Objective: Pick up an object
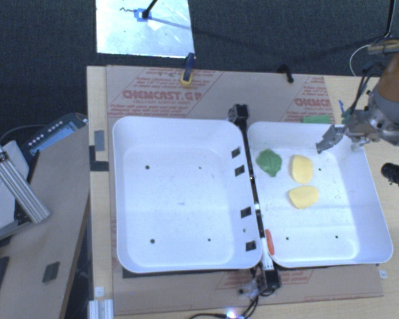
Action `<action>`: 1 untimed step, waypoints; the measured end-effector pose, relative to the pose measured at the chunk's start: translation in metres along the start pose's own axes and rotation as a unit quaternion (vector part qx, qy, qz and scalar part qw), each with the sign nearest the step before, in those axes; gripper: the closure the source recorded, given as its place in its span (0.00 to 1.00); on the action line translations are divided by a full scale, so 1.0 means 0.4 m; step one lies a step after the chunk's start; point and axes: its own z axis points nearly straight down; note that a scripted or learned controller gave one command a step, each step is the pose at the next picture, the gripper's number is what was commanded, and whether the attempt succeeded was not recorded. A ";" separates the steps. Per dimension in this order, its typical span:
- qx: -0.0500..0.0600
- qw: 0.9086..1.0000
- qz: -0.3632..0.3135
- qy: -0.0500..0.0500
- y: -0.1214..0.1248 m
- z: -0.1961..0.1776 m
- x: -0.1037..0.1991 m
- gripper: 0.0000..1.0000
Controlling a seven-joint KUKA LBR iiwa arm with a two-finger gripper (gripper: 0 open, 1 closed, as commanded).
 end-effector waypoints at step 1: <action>-0.002 1.000 -0.002 0.000 0.003 -0.029 0.000 1.00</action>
